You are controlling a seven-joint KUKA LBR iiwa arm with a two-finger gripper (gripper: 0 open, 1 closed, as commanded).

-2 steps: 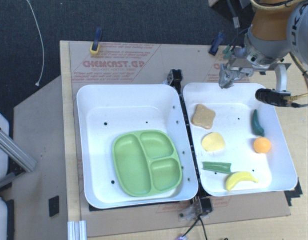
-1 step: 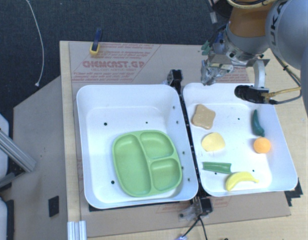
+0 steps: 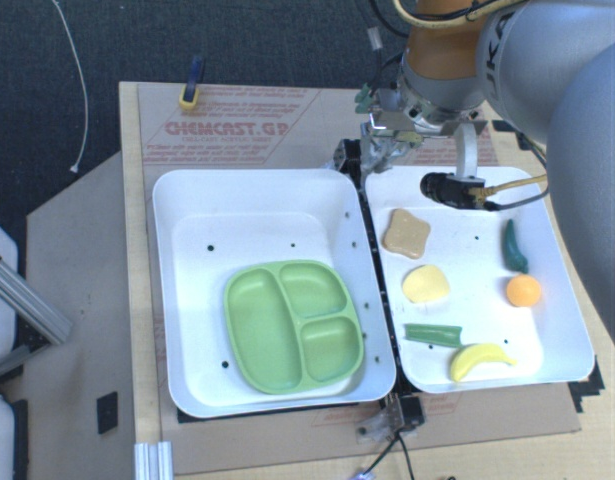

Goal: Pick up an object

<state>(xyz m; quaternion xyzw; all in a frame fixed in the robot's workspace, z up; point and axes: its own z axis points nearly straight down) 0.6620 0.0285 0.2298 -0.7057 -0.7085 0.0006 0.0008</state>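
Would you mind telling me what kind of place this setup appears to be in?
Probably a robotics lab bench set up for pick-up trials. A grey robot arm reaches over two white bins, one holding a green divided plate, the other toy foods such as a banana, and loose cables trail nearby.

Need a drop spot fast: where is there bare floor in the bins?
Left bin: bare strip behind the green tray. Right bin: small gap between yellow disc and orange ball; elsewhere crowded.

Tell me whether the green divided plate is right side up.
Right side up: the green divided plate shows its three hollow compartments facing upward in the left bin.
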